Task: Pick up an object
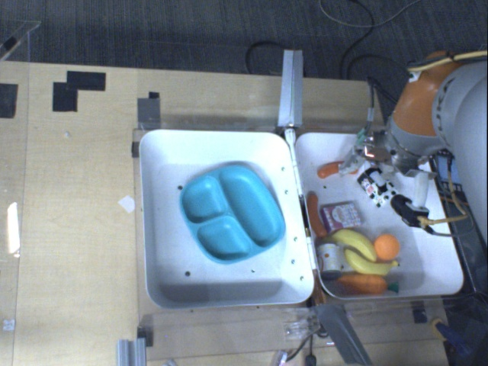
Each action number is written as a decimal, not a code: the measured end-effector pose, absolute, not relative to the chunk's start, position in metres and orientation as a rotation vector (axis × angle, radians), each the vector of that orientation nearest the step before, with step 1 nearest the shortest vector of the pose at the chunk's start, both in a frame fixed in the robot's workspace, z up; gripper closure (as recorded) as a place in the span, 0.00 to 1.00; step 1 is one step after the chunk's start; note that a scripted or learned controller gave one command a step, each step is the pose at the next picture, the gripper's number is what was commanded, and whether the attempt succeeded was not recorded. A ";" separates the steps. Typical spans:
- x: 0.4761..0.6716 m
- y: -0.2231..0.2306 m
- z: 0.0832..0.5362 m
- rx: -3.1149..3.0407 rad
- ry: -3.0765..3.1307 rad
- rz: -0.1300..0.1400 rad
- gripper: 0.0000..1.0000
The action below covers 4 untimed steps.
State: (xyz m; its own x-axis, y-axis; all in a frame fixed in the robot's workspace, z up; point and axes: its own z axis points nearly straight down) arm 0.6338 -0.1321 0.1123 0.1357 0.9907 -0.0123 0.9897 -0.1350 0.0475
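Wooden tabletop (76,204) carries two white bins. Left bin (164,280): blue divided plate (232,212). Right bin (438,273): bananas (358,246), orange (386,246), carrot (360,284), purple packet (341,216). Gripper (360,162) sits over the right bin's far end, just beside small orange-red object (329,169); released or clenched cannot be told.

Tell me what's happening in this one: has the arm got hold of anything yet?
Not that I can see. The arm reaches in from the right, and its gripper is over the upper part of the right bin, beside a small orange-red item. Bananas, an orange, a carrot and a purple box lie further down that bin. The left bin holds a blue divided plate.
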 end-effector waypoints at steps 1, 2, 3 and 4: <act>0.649 -0.113 0.108 2.285 2.092 0.033 0.00; 0.665 -0.115 0.108 2.285 2.101 0.035 0.00; 0.668 -0.084 0.150 2.191 2.242 0.007 0.00; 0.669 -0.097 0.115 2.025 2.367 0.025 0.00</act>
State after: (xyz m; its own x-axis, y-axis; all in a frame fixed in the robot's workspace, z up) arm 0.6688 -0.0969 0.1147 -0.1548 0.9879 -0.0092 0.9875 0.1550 0.0292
